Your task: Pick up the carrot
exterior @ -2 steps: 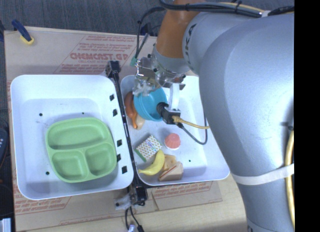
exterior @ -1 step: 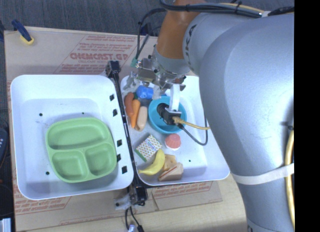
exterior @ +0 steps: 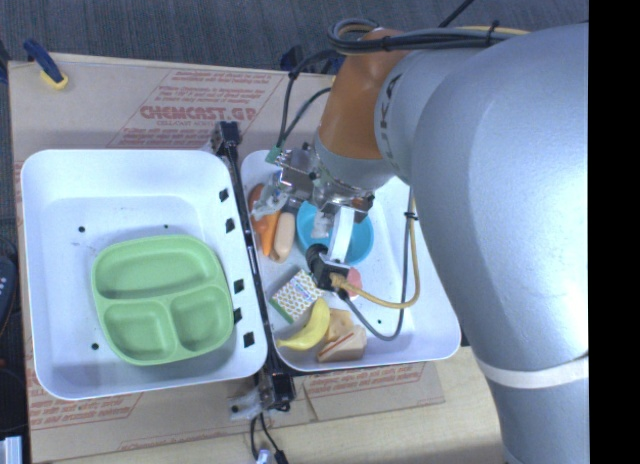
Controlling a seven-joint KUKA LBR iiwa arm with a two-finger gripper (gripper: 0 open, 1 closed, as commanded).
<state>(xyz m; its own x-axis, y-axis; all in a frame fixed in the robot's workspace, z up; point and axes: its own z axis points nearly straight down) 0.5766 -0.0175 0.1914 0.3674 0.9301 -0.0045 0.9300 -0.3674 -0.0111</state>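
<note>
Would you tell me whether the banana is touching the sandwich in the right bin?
Touching. The camera view shows the banana lying against the sandwich near the right bin's front edge, with no gap between them.

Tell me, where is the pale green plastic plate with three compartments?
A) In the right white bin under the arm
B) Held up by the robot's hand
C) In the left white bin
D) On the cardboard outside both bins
C: the pale green three-compartment plastic plate lies flat on the floor of the left white bin, while the food items and the arm are over the right white bin.
</note>
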